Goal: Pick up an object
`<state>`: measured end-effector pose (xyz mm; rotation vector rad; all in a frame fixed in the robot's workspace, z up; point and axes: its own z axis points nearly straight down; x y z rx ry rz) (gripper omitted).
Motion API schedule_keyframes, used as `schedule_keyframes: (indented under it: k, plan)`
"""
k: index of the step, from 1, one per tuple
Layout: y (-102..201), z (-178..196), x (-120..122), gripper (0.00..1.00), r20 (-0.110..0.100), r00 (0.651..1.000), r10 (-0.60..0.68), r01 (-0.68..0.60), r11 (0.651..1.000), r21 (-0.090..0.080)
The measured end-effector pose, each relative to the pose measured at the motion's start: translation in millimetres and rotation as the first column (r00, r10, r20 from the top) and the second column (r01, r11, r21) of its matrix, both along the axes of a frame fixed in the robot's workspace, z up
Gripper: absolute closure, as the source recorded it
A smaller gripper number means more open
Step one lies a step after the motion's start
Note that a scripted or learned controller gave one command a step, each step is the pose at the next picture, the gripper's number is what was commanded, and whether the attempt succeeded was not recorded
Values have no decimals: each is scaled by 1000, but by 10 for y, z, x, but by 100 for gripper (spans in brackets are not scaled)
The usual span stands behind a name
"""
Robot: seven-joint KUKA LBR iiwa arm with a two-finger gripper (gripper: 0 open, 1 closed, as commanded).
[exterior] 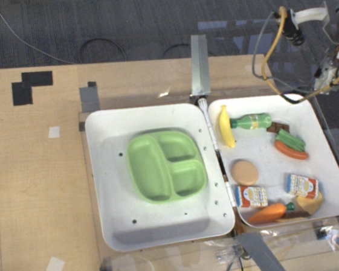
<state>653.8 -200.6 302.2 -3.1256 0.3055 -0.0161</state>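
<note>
- Bench (pixel 36 195): light wood top, with black square markers at 10 o'clock and small pale tags scattered on its left side. Dark grey carpet runs along the top of the view, with a thin cable lying on it.
- Metal bracket (pixel 198 65) stands at 12 o'clock, just above the seam between the two bins.
- Left bin (pixel 109 169): shallow, white, rounded corners. Holds one green divided tray (pixel 164 166) sitting centre, three compartments, nothing in them.
- Right bin (pixel 322 145): shallow, white, touching the left bin along the seam. Contents, clock positions within the bin:
- Yellow banana (pixel 224 127) at 10 o'clock, lying lengthwise beside the seam.
- Green bottle (pixel 250 121) at 11 o'clock, on its side, just beside the banana.
- Hot dog toy (pixel 290 145), red and green with a dark end, at 2 o'clock.
- Round tan cookie-like disc (pixel 245 171) near centre-left.
- Small carton (pixel 251 196) at 7 o'clock; second small carton (pixel 302 185) at 5 o'clock.
- Orange carrot (pixel 268 213) at 6 o'clock along the bottom wall, touching the first carton.
- Tan wedge (pixel 310 204) at 5 o'clock, under the second carton.
- Arm end with cables (pixel 330 53) at 2 o'clock of the view, above and outside the right bin's top-right corner; gripper state: cannot tell. It holds no object that I can see; all pick candidates lie in the right bin.
</note>
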Motion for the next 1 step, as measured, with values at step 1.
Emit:
schedule_keyframes:
  k: [1]
  plan:
    - [30,128,16,100,4,1000,8,-8,1000,0]
